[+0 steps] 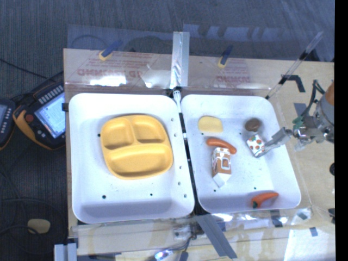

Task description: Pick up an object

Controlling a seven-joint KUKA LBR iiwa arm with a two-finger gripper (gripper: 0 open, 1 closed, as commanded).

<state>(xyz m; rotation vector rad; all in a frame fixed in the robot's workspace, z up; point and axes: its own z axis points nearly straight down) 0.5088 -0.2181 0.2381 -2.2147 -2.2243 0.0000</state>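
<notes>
The right bin (283, 167) holds several small things. A pale yellow bun-like piece (210, 124) lies at its back, with a brown round piece (252, 125) to the right. In the middle are an orange-red sausage (221, 144) and a white and orange carton (221, 163) lying on its side. A small white box with red spots (254, 143) sits right of them. An orange carrot (264, 199) lies near the front wall. My gripper (267, 144) reaches in low from the right, its tip right beside the spotted box.
The left bin (81, 189) holds a yellow divided tray (137, 145). A metal divider post (179, 64) stands behind the seam between the bins. A teach pendant (43, 116) lies on the floor to the left. The arm's wrist (312, 126) hangs over the right bin's right rim.
</notes>
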